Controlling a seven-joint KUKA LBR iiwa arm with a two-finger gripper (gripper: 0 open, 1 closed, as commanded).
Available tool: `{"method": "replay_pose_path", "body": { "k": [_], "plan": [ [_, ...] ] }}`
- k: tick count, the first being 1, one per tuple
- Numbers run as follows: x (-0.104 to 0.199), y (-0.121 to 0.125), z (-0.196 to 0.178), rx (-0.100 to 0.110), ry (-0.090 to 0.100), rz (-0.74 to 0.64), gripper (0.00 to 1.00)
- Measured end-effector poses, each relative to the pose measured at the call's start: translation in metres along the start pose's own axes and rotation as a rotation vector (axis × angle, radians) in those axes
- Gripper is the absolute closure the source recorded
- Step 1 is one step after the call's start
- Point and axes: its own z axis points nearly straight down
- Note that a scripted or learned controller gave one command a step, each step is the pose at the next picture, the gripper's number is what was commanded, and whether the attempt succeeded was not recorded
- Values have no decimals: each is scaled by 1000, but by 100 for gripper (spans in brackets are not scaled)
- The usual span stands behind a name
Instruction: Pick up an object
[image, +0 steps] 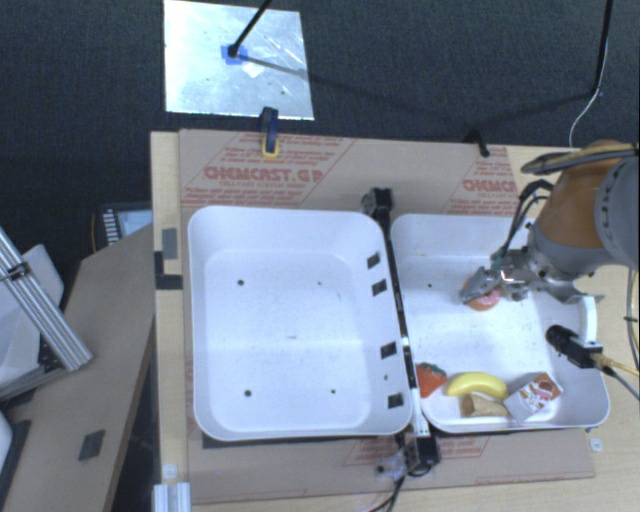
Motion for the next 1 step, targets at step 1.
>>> {"method": "replay_pose_path", "body": {
  "k": [1],
  "plan": [
    [-9, 56, 0, 0, 2, -7, 0]
  ]
}}
